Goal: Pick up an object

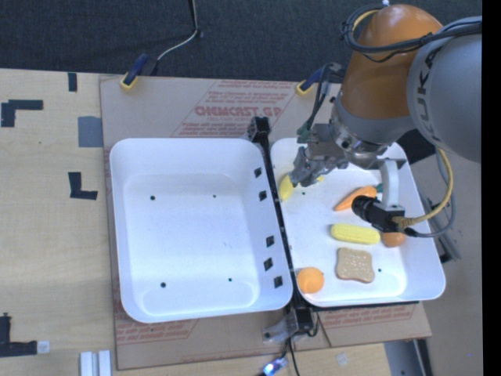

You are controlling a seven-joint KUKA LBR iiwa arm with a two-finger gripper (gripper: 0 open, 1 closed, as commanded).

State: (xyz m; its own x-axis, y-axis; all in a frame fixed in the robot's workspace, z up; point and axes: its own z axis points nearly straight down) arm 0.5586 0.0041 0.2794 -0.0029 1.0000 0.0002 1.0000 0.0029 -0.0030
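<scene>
- The right-hand shallow white plastic bin is the landmark here; everything the task could want lies in it, and the matching left-hand white bin sits just beside it across the black divider strip.
- The claw hangs low over the right-hand bin's far left corner, close to the divider. Whether it is released or clenched I cannot tell; the dark metal there blurs together, and nothing is plainly held.
- Just below the claw, against the bin's left wall, lies a small yellow curved toy piece, likely the target. It looks like light moulded plastic, smooth and a bit slippery. I would take it across its narrow width; the wall beside it leaves little room on that side.
- Toward the bin's middle lie a small orange carrot-shaped toy and, nearer the front, a yellow corn-cob toy. Both look stiff and light; a hold across the cob's middle should be steady, while the carrot's taper may squirt out.
- At the bin's near edge sit a tan toast-slice toy, flat and hard to get under, and a round orange ball-like fruit in the near left corner, which would likely roll if nudged.
- None of these looks fragile or heavy.
</scene>
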